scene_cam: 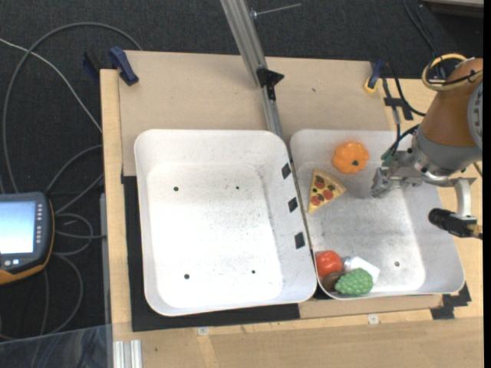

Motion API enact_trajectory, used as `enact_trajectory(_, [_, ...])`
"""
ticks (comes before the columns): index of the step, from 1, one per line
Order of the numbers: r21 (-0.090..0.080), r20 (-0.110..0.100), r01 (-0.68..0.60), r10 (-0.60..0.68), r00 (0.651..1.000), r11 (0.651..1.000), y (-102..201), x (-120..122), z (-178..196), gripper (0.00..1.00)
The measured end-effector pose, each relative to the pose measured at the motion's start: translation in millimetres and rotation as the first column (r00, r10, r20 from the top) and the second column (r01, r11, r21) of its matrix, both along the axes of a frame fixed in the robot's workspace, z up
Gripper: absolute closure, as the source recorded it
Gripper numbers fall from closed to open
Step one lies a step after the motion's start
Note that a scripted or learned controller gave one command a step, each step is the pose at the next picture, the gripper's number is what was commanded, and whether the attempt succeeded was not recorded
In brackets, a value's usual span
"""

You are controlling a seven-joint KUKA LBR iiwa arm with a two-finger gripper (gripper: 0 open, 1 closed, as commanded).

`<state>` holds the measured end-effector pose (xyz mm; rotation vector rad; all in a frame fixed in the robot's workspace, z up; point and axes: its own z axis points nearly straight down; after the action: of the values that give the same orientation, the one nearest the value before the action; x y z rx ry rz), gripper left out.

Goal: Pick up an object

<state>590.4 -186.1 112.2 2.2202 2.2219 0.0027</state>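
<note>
Reaching in from 3 o'clock, low over the right bin (449,278) on the worktop (199,90). Locate the pincer (381,184) at the end of the grey arm (449,133), above bare bin floor in the bin's 12 o'clock half. Treat its opening as undetermined: seen from above and at a slant, so cannot tell whether wide or narrow. Record nothing as held; no object visible within it.

Locate the candidate objects in the same bin:
- Orange pumpkin (350,158): near the pincer at its 10 o'clock, apart from it, close to the bin's far wall.
- Pizza slice (324,190): at the pincer's 9 o'clock, lying flat beside the bin's 9 o'clock wall.
- Red tomato (328,262), green bumpy toy (354,282) and white piece (364,267): bunched in the 7 o'clock corner, touching or nearly so, well apart from the pincer.

Read the present placement as an approach over open floor, clear of walls and clutter. Judge the pumpkin the likeliest target: nearest, rounded, and raised enough to offer purchase. Expect the flat slice to give little to close on. Expect the corner group to be awkward, crowded by two walls and by each other.

Disregard the left bin (153,152) at 9 o'clock for this step.
</note>
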Motion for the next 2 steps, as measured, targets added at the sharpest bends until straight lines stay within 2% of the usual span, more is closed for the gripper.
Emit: enact_trajectory(2, [-0.003, 0.005, 0.001, -0.001, 1.000, 1.000, -3.9, -8.3, 97.7, 1.00])
